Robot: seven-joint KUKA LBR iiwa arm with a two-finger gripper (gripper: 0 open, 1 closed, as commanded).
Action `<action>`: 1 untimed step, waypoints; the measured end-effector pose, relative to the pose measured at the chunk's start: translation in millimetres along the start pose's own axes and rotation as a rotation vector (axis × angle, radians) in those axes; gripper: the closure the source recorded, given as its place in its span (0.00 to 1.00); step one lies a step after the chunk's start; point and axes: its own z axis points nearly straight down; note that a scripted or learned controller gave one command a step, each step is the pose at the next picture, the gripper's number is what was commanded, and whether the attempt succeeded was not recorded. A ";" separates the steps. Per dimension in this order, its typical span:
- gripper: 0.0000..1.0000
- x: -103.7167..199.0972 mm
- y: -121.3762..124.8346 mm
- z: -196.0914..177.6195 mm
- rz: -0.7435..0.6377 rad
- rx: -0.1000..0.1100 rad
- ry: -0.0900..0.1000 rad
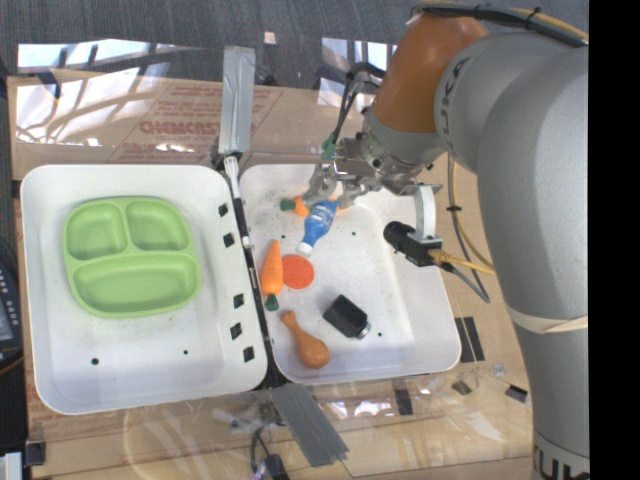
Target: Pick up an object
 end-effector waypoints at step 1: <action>1.00 -44.9 -44.5 -35.4 -0.063 0.005 0.001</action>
